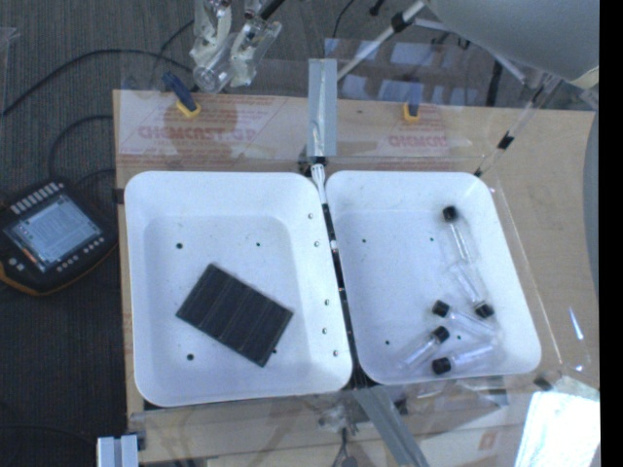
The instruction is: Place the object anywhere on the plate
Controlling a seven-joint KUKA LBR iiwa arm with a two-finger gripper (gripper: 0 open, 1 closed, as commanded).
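vials (458, 295), clear, black caps, right bin (389, 202)

Dark grey carpeted floor (68, 95) surrounds the bench on the 9 and 12 o'clock sides. Black cables (73, 71) trail across it toward 9 o'clock, where a handheld control pendant (51, 236) with a lit screen lies on the floor. The bench top (555, 222) is pale wood under a clear sheet. Blue and yellow clamps (181, 93) and (414, 113) sit along its 12 o'clock edge. Bright glare marks the 5 o'clock corner.
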